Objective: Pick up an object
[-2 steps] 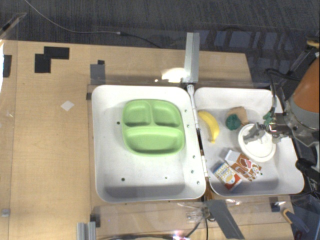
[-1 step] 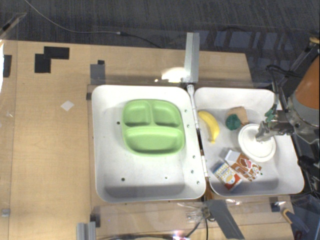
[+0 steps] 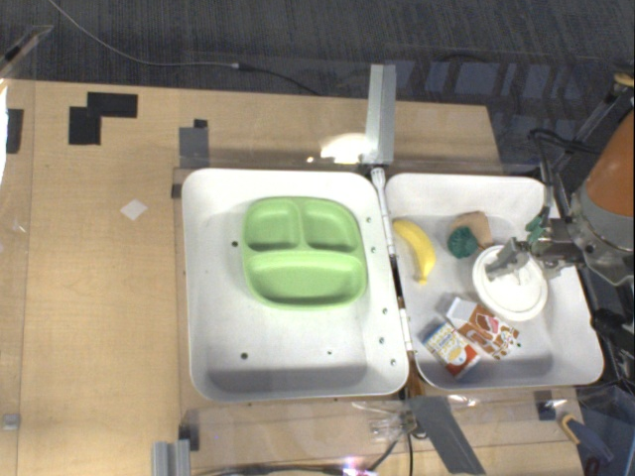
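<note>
The grey arm with its orange band reaches in from the right edge, its claw [image 3: 513, 261] hanging low over the round white plastic lid [image 3: 510, 286] in the right-hand shallow white bin [image 3: 571, 360], though whether the claw is wide or narrow I cannot tell. Around that lid lie a yellow banana [image 3: 417, 248] to its left, a small dark-green lump [image 3: 461, 242] and a tan block [image 3: 478, 227] above-left, and two printed cardboard cartons [image 3: 466, 337] below-left. Further left, the other white bin [image 3: 213, 360] on the wooden table [image 3: 89, 305] holds a green plastic divided tray [image 3: 303, 251]; the arm's upper part is cut off.
</note>
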`<state>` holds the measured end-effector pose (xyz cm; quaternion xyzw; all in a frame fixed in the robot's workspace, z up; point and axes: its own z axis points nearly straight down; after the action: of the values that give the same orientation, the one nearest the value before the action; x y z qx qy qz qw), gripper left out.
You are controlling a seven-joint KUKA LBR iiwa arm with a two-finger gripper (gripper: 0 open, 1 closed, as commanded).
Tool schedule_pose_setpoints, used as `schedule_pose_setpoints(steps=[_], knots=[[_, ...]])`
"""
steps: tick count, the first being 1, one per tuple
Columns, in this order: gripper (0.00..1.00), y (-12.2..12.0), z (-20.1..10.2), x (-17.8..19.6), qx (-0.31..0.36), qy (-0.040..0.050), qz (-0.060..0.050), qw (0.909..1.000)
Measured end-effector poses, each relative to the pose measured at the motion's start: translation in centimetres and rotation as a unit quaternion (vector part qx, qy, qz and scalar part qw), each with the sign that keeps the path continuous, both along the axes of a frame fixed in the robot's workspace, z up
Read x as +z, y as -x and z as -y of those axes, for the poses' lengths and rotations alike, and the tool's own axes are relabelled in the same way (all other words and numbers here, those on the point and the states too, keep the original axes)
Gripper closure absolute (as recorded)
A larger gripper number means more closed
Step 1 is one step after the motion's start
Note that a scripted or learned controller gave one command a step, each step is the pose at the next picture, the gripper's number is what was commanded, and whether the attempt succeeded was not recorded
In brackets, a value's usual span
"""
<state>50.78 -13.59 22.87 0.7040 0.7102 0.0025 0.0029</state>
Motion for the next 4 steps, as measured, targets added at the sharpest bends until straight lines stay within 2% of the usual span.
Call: schedule_pose_setpoints(steps=[1, 2, 3, 4], knots=[[0.00, -7.7, -2.4, -9.3, -0.007, -0.0003, -0.003, 1.0000], [1.00, -7.8, -2.5, -8.2, -0.006, -0.0005, -0.001, 1.0000], [0.00, -7.8, -2.5, -8.2, -0.006, -0.0004, -0.001, 1.0000], [0.00, -10.1, -1.9, -14.1, -0.030, -0.0003, 0.000, 0.9995]])
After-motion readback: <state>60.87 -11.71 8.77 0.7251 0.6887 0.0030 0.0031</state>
